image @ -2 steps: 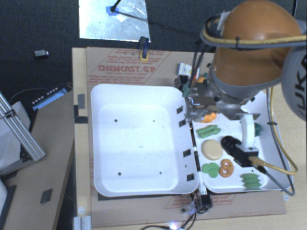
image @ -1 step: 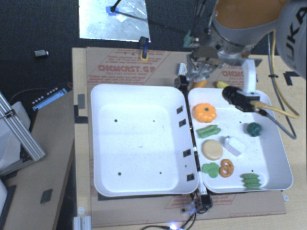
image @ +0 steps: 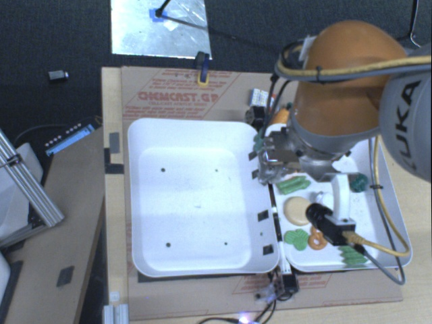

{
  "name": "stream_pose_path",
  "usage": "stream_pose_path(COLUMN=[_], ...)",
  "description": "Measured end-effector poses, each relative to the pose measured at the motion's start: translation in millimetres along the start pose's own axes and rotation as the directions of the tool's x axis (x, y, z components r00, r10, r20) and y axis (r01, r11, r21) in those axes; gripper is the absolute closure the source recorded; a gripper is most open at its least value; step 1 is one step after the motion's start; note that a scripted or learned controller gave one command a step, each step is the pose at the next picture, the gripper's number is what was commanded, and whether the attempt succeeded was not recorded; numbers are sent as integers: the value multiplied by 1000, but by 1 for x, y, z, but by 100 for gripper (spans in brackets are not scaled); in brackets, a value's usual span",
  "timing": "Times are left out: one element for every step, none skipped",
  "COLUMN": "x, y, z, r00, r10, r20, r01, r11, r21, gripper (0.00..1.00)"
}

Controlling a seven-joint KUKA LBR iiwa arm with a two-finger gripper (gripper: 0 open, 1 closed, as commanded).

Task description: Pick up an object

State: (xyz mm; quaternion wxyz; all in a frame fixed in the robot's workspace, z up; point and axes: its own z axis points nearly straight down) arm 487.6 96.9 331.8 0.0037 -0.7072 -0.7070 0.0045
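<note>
Camera view: white bins point(image: 196, 130) on cardboard-topped bench point(image: 179, 93).

A: Bins' finish?
B: Left bin point(image: 189, 194) and right bin point(image: 378, 231): smooth white plastic, slightly glossy.
A: Beneath them?
B: Matt printed cardboard sheet point(image: 175, 94); behind it, a shiny metal plate point(image: 158, 19) on dark rough carpet point(image: 47, 32).

Left bin point(image: 189, 194) lies open; arm point(image: 337, 100) overhangs crowded right bin point(image: 378, 245).
</note>
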Motion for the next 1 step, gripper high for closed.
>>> stream_pose_path(x=[6], y=[-2], z=[-164], r00=[1000], r10=[-6], r20=[-7], r01=[6], r11=[999], r21=[-33], gripper=[100])
